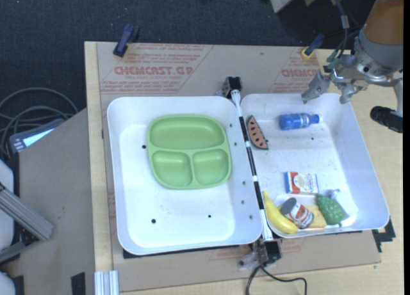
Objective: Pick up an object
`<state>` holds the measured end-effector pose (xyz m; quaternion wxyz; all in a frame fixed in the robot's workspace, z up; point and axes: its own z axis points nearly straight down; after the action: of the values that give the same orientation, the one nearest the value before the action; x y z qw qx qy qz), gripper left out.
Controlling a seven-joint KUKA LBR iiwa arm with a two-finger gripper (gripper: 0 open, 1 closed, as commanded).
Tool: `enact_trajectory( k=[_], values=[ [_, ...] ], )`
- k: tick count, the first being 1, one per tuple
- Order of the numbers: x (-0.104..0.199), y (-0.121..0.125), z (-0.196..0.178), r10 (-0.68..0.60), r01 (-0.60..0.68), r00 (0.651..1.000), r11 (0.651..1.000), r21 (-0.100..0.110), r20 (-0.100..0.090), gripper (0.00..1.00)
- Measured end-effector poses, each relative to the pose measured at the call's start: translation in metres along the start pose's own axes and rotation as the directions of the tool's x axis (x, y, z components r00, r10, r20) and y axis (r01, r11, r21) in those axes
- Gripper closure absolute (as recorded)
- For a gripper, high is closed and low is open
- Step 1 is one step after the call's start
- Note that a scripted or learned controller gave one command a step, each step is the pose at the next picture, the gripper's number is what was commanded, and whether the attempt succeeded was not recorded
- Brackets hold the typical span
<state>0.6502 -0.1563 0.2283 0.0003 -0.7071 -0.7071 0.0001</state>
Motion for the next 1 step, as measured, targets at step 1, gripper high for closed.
enact_trajectory(
  k=[1],
  values=[
    [0.0313,-0.0867,0.0950,0.001,-0.001,1.000,1.000,0.002,-0.001,0.00]
  ],
)
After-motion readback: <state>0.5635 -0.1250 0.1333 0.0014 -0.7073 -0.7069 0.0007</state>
